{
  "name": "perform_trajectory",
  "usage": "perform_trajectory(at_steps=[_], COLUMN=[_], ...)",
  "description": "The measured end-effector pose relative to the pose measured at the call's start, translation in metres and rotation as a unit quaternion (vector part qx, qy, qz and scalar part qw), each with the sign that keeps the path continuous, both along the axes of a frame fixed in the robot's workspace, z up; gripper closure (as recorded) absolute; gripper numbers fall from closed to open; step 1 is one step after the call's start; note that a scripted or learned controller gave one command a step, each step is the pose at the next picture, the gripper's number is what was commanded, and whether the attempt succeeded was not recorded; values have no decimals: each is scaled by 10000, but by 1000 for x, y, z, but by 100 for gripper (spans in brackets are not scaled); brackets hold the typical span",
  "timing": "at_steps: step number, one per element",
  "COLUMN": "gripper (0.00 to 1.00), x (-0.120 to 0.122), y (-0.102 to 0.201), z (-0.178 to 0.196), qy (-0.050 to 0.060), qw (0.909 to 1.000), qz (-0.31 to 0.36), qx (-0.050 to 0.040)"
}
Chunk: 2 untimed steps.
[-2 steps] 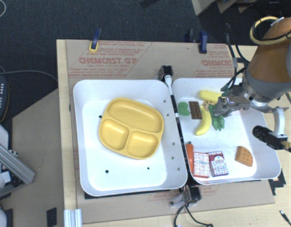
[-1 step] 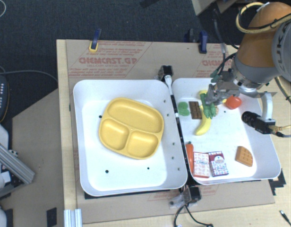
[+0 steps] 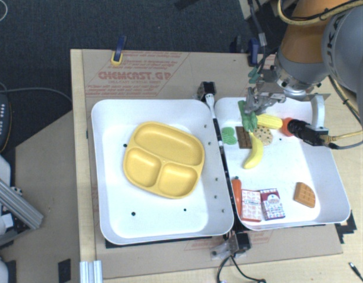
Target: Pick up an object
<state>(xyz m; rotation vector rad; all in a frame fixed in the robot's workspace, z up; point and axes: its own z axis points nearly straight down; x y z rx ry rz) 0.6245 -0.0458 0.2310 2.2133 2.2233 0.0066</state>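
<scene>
My gripper (image 3: 251, 109) is low over the far left part of the right bin (image 3: 329, 175). A long green toy (image 3: 250, 123) hangs upright from its fingertips, which are shut on the toy's top end. Right beside it lie a yellow corn-like piece (image 3: 269, 121), a round speckled cookie (image 3: 263, 135), a brown bar (image 3: 244, 139) and a yellow banana (image 3: 254, 152). A small green round piece (image 3: 228, 135) sits by the bin's left wall.
The right bin also holds an orange-red piece (image 3: 286, 126), a carrot (image 3: 237, 191), a red and white packet (image 3: 261, 205) and a waffle (image 3: 304, 194). A yellow divided plate (image 3: 163, 159) lies in the left bin (image 3: 111, 205).
</scene>
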Motion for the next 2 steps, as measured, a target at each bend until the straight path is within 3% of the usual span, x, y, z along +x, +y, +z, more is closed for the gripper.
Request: perform_trajectory(at_steps=[1,2], gripper=[100,100], x=[6,5], y=[-12,-13], z=[3,-16], qy=[12,49], qw=[10000,10000], qz=[-25,-24], qx=[-8,0])
